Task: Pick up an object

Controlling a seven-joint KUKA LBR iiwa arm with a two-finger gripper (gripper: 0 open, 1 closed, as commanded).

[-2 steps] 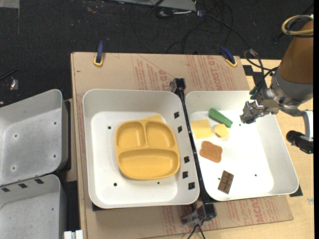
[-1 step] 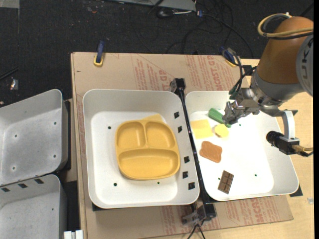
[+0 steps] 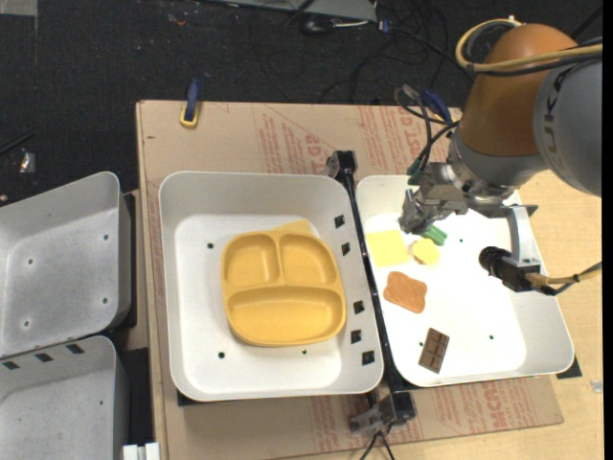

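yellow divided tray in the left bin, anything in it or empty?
Empty. The yellow tray lies flat in the left bin, and all three of its compartments show bare yellow plastic.

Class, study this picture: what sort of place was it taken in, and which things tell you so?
Most likely a robotics lab or test bench. A grey and orange robot arm reaches over two white bins, loose cables trail across the dark floor, and toy food sits beside a yellow divided tray.

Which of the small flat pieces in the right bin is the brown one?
The chocolate bar, lying nearest the bin's front edge. The others are yellow or orange and lie closer to the gripper.
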